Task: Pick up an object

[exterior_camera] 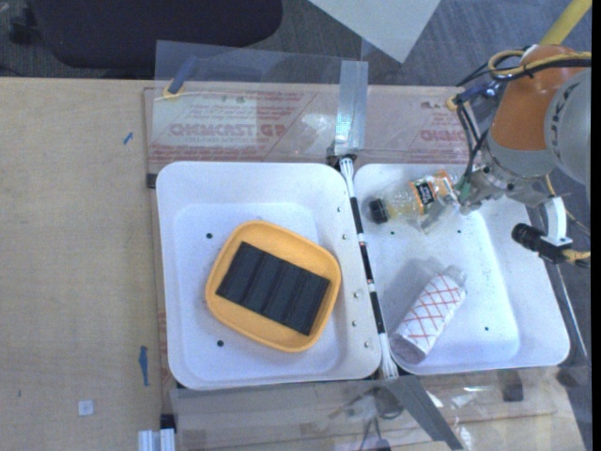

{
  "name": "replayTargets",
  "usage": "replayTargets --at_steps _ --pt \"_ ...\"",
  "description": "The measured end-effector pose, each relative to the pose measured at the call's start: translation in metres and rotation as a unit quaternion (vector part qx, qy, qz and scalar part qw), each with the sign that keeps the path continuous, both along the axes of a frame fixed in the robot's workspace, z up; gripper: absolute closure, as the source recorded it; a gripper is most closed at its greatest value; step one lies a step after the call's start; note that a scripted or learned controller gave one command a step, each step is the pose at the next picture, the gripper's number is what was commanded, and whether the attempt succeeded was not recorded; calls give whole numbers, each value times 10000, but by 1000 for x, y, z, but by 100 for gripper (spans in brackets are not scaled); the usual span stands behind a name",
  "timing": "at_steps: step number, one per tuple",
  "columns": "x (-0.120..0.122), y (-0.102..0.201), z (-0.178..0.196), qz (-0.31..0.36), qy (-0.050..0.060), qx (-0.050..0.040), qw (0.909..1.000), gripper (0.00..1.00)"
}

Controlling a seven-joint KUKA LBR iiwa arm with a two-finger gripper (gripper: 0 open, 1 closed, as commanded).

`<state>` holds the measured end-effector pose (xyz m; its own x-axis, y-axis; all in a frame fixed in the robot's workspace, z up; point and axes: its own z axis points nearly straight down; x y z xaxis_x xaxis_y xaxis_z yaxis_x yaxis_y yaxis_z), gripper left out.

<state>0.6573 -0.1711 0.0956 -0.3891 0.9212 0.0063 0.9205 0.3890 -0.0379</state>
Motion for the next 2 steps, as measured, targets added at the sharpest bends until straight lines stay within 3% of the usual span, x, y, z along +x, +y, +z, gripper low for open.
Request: replayTargets --at_steps 1,2 --pt "-32 -1 -8 92 -221 40 9997 0" --pt "0 10 -10 -63 15 -8 10000 0"
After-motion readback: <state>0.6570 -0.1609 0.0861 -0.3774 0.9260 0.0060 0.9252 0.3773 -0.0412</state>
